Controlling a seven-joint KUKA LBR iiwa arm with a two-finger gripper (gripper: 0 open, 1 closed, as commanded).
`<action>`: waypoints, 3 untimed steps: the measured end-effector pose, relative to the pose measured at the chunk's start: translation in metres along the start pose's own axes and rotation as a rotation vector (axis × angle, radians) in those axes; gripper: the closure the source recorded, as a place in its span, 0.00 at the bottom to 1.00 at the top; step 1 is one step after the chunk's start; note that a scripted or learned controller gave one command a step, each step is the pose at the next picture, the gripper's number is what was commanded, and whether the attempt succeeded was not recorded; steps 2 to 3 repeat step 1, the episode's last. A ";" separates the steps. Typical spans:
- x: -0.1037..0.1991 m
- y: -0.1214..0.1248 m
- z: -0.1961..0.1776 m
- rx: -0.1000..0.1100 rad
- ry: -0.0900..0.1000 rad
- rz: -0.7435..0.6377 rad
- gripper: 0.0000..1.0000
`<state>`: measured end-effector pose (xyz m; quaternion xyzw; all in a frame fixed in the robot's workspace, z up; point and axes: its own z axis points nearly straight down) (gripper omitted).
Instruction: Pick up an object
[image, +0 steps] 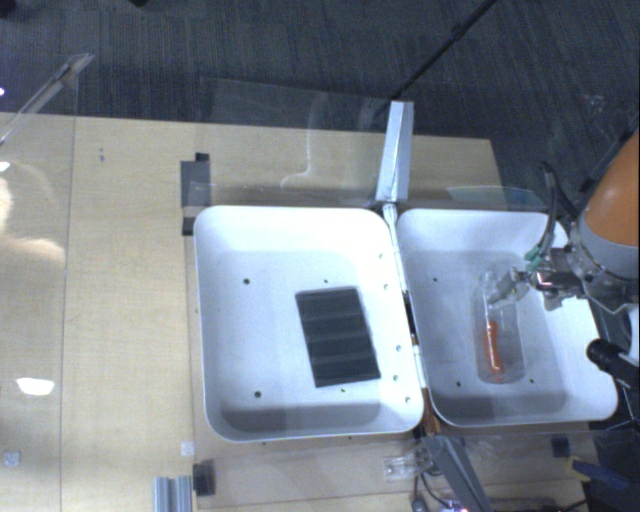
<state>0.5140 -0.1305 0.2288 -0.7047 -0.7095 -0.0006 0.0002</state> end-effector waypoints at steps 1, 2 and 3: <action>0.008 0.032 0.097 -0.058 -0.019 -0.105 0.00; 0.008 0.032 0.097 -0.058 -0.019 -0.105 0.00; 0.008 0.032 0.097 -0.058 -0.019 -0.105 0.00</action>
